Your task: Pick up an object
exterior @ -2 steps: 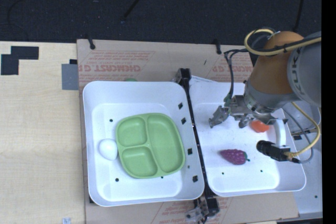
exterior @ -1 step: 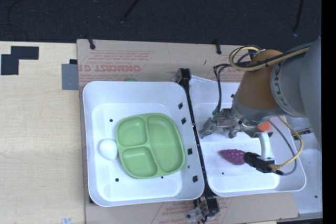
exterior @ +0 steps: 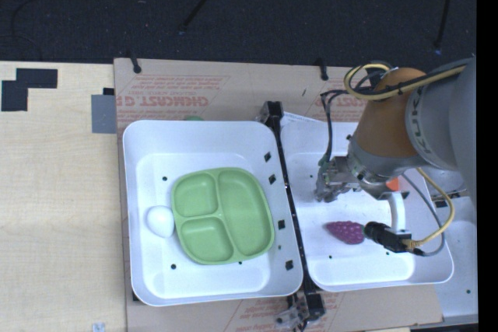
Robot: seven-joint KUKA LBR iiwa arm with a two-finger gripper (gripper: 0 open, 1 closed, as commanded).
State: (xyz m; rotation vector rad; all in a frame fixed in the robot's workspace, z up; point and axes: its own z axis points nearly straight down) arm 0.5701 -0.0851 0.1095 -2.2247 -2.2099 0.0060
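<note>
Lying near pincer: purple object

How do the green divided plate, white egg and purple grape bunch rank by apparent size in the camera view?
1. green divided plate
2. purple grape bunch
3. white egg, though it looks close to the grapes.
</note>
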